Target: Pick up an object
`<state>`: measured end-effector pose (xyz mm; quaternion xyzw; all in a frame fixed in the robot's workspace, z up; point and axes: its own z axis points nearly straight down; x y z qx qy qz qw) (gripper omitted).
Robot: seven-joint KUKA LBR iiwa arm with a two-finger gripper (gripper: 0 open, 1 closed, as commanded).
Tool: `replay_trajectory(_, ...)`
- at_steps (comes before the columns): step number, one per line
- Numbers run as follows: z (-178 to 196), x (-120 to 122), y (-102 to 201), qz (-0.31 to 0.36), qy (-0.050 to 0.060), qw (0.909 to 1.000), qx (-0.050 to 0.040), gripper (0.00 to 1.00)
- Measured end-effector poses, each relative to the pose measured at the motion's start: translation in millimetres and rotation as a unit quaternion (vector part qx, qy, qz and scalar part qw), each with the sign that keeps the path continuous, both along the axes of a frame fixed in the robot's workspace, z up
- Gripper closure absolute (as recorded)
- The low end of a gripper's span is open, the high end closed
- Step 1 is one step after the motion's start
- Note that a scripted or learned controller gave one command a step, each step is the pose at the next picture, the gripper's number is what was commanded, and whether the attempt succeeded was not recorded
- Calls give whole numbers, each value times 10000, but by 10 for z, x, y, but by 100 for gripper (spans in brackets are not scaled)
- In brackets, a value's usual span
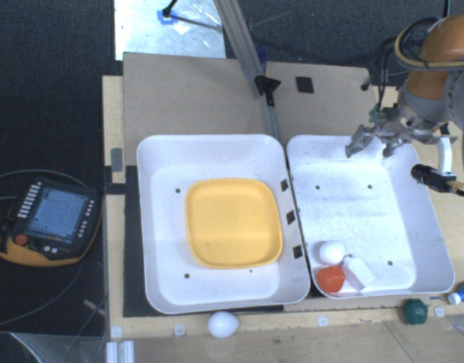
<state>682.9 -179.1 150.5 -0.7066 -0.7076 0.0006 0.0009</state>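
No writing is legible anywhere on the bench or its 2 glossy, shallow white bins. The gripper [372,144] hangs over the far edge of the right bin [368,203], its 2 fingers spread apart with nothing between them. A smooth white egg-shaped object [332,252], a rounded red object [330,279] and a small white block [358,272] cluster in that bin's near-left corner, and a square yellow plate [234,221] with rounded corners lies in the left bin [160,203].

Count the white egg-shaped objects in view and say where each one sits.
2. One white egg-shaped object lies in the right white bin near its front-left corner, beside a red round object. The other white egg lies on the bench in front of the left white bin.
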Motion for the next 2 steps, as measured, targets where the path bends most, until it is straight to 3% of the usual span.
replay_trajectory(1,133,12,-3,6,-24,10000,-8,100)
replay_trajectory(2,571,12,-40,-3,-34,10000,-7,100)
